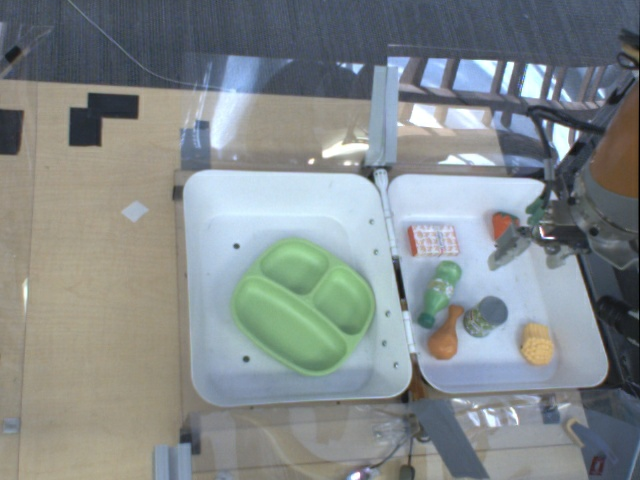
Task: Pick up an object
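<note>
Touching the pincer (507, 249) (apparently): orange object (502, 225), just above.

green plate (304, 306) fills left bin (210, 218); right bin (580, 363) crowded

The arm (612, 183) is reaching in from the right edge, its orange band sitting just above the wrist — grey links showing below it. The gripper (522, 240) is pointing leftward and down, fingers (503, 249) spreading apart — nothing is sitting between them.
</note>
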Controlling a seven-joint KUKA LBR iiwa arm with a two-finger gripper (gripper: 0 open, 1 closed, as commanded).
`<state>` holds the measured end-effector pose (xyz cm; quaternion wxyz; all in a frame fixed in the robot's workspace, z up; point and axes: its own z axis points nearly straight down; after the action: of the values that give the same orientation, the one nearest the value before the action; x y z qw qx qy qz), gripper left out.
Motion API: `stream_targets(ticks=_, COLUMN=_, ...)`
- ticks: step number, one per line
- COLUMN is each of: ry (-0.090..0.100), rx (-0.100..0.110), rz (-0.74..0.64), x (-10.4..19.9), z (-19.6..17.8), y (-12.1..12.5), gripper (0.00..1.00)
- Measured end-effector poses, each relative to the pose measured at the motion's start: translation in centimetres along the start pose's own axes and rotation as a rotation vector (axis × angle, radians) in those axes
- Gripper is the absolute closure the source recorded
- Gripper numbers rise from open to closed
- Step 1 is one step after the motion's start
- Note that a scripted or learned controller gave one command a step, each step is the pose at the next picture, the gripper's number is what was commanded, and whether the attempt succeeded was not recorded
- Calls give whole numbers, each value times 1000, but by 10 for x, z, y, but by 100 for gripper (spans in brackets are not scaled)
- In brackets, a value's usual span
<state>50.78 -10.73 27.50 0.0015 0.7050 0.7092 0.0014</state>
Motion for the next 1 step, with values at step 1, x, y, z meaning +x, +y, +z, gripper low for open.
stream_targets(ticks=1, ry=0, rx=-1, rz=-34, x=-2, z=138, y=42, gripper=0)
